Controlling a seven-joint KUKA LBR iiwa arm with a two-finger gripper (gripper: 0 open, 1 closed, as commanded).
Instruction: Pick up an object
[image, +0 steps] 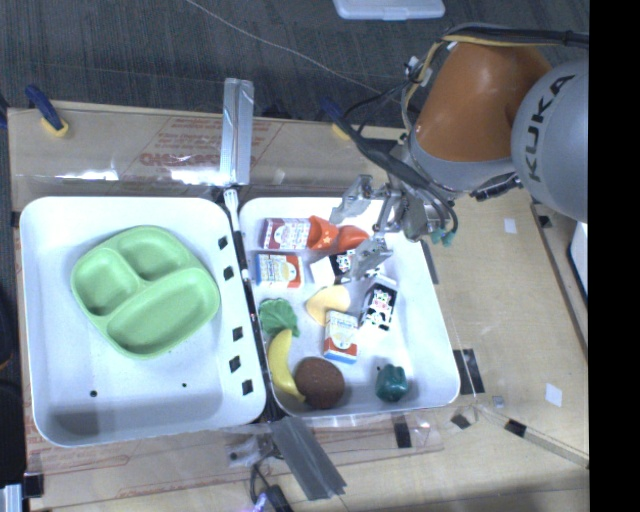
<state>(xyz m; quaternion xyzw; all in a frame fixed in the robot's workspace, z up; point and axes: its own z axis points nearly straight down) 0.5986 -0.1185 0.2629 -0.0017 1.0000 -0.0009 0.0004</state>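
My gripper (362, 228) hangs over the back of the right bin (440, 330), open, its metal fingers (351, 204) spread apart. An orange-red item (333, 235) lies just below and left of the gap; I cannot tell whether a finger touches it. Close by are a red-and-white carton (287, 235), a blue-and-white carton (278, 270), a small black-and-white carton (343, 263) and a cow-patterned carton (380, 305). Nothing is lifted between the fingers.
Further forward in the right bin lie a yellow fruit (328, 300), a small red carton (341, 336), a green leafy piece (278, 317), a banana (282, 365), a brown round fruit (319, 382) and a green pepper (392, 382). The left bin (60, 400) holds a green divided plate (147, 288).
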